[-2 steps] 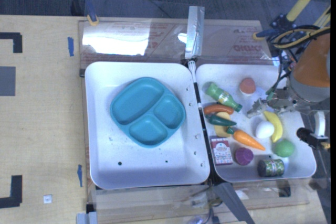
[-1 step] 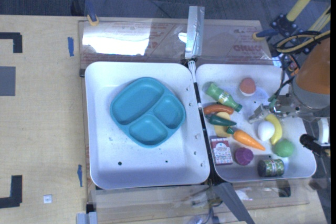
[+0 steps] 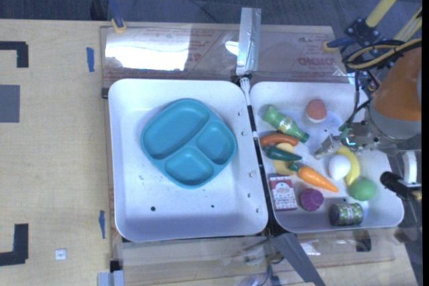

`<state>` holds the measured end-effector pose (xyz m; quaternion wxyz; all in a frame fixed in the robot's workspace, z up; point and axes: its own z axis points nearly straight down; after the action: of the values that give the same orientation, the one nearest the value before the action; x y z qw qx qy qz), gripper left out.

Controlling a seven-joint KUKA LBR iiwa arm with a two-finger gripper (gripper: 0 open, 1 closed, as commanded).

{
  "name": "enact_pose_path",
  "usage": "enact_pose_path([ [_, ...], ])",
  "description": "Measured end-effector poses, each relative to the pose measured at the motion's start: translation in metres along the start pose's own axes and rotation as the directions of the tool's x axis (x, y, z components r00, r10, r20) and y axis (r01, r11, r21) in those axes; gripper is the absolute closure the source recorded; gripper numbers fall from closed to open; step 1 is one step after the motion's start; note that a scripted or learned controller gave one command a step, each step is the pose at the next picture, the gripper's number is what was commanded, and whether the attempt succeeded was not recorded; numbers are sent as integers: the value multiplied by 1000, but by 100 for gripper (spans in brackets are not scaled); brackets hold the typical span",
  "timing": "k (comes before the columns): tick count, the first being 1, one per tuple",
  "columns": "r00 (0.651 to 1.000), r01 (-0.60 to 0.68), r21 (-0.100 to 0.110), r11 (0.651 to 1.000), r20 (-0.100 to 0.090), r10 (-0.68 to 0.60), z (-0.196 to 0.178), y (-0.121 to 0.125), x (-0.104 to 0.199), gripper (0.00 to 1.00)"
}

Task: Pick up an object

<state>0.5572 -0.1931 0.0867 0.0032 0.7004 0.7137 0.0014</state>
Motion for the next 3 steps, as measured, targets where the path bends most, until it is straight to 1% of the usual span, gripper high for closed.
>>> enact_pose_path([
  [1, 1000, -1, -3, 1000, 1, 1, -9, 1, -1, 100],
  [2, 1000, 0, -2, 1000, 1, 0, -9, 1, -1, 0],
  [3, 1000, -1, -2, 1000, 1, 1, -16, 1, -1, 100],
])
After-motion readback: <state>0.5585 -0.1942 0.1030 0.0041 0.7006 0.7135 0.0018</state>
